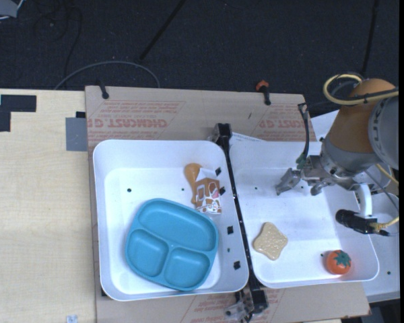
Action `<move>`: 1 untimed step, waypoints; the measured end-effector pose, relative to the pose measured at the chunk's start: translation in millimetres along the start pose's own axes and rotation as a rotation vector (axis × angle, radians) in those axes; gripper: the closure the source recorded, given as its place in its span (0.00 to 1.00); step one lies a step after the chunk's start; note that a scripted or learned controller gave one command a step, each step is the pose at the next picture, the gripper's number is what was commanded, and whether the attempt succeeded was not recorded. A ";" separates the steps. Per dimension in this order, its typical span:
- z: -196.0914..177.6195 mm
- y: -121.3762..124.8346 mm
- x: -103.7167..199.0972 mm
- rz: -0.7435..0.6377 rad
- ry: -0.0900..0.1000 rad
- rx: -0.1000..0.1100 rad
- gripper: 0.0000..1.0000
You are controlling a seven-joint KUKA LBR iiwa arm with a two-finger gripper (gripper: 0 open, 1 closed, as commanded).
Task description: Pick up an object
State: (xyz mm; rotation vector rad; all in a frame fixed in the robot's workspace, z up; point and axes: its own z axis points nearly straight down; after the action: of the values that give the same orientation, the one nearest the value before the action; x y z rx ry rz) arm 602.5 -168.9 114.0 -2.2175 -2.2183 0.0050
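Although the gripper (pixel 297 180) hangs over the right bin (pixel 256 155), near that bin's far edge and towards its right side, nothing lies between its fingers, which are spread apart with their tips pointing towards the bin's left wall. The nearest thing to it is a tan slice of bread (pixel 270 241), which rests flat on the bin floor well towards the near edge and left of the bin's middle, apart from the gripper. A small orange tomato (pixel 337 262) with a green top sits in the right bin's near right corner, farther off. Bare white floor separates the fingers from both things.

In the left bin (pixel 101 180), a blue divided plate (pixel 172 243) fills much of the near half, tilted slightly, with its three compartments facing up. Just beyond its far right rim lies a small patterned carton (pixel 207 196), touching or nearly touching an orange-brown piece (pixel 192 173) behind it; what that piece is cannot be told. A black divider strip (pixel 230 200) runs between the two bins.

The arm (pixel 363 130) enters from the right, its orange band above the grey wrist, and leans down over the right bin's far right corner. A black cable fitting (pixel 357 221) hangs beside the wrist.
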 end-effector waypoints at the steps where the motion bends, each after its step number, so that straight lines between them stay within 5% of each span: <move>1: 27.8 -0.2 1.2 0.001 0.000 -0.001 0.00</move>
State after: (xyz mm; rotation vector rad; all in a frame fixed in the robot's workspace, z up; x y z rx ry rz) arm 602.2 -167.7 86.2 -2.2191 -2.2179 0.0042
